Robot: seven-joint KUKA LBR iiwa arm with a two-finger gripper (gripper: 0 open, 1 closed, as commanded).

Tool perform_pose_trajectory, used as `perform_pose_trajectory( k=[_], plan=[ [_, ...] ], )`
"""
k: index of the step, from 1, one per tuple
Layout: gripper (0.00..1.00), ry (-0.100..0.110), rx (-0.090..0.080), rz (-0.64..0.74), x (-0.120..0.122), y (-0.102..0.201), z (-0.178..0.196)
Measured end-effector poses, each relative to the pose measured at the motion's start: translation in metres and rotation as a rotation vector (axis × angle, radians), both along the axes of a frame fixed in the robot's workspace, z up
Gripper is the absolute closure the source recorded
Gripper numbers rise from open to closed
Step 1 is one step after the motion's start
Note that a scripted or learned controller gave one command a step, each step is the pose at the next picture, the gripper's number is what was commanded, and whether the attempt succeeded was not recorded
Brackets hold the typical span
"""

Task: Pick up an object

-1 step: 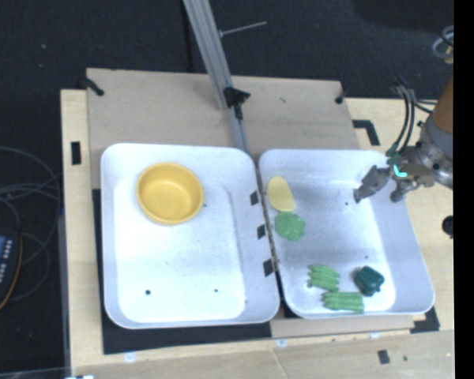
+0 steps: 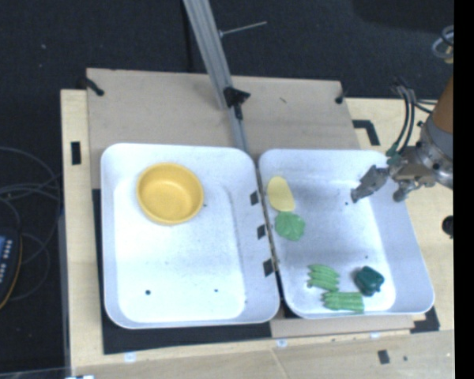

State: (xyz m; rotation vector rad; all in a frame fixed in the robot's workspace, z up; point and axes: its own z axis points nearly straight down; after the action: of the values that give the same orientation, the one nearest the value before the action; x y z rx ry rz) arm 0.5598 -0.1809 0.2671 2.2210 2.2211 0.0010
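Hovering over right bin [image 2: 395, 235] upper-right area: gripper [image 2: 383, 186], fingers spread, grasping nothing. Yellow piece [image 2: 280, 193], green pieces [image 2: 290, 227] on bin floor. Yellow bowl [image 2: 170, 193] in left bin [image 2: 182, 290].

1 fixed camera sits above the surface [image 2: 316, 113] and looks down at a slant. It stands far enough back to take in both white bins: the left bin [image 2: 118, 290] and the right bin [image 2: 411, 287]. The dark floor [image 2: 63, 22] surrounds the surface.
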Motion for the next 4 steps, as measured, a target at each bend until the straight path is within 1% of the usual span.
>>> perform_pose_trajectory(
  k=[1, 2, 3, 4],
  plan=[
    [0.0, 0.006, 0.001, -0.001, -0.005, 0.001, -0.062],
    [0.0, 0.004, 0.0, -0.001, -0.005, -0.007, -0.107],
    [0.0, 0.005, 0.001, -0.001, -0.006, -0.007, -0.159],
    [1.0, -0.001, 0.0, -0.002, -0.004, -0.008, -0.146]
  ],
)
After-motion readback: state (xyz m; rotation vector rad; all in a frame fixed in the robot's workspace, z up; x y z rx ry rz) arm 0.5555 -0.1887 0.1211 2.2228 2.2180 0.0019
